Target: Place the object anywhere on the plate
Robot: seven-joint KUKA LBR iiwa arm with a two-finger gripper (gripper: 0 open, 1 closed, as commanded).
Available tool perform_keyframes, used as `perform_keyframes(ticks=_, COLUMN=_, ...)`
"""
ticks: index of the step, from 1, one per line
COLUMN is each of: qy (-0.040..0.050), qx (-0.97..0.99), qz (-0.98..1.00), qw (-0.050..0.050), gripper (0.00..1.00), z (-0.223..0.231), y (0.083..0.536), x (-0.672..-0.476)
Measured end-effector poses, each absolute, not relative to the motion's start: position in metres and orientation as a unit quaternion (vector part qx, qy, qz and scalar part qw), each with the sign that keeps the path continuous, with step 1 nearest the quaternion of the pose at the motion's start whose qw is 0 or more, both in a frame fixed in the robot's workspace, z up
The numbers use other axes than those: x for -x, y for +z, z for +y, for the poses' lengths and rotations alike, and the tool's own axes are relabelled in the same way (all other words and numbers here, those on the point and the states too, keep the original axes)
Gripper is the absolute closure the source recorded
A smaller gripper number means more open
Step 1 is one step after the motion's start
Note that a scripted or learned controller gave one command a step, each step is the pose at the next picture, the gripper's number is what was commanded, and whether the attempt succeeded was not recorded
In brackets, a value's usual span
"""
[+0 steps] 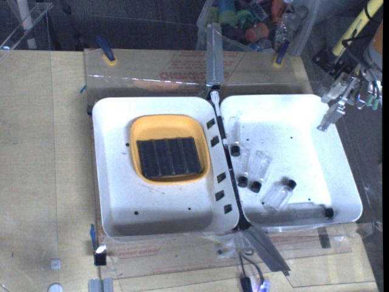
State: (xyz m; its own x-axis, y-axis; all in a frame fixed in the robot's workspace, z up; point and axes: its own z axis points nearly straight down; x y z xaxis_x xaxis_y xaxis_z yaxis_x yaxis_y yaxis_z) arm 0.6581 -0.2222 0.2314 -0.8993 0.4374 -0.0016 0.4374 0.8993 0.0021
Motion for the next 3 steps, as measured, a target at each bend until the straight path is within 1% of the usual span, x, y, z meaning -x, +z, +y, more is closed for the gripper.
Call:
perform_keyframes(ticks=1, qy=0.0007, qx=-0.078, qz=0.997, qw=0.002, gripper=0.0, z=-0.222, y=0.243, x=-0.652)
perform_keyframes(ticks=2, qy=0.0, qx=0.06, qz=0.998, qw=0.004, gripper=0.0, z=-0.222, y=0.243, x=-0.656)
perform_keyframes(ticks=3, qy=-0.0002, qx=0.24, qz=0.971, qw=0.005, gripper=0.0, z=-0.222, y=0.222, x=-0.669)
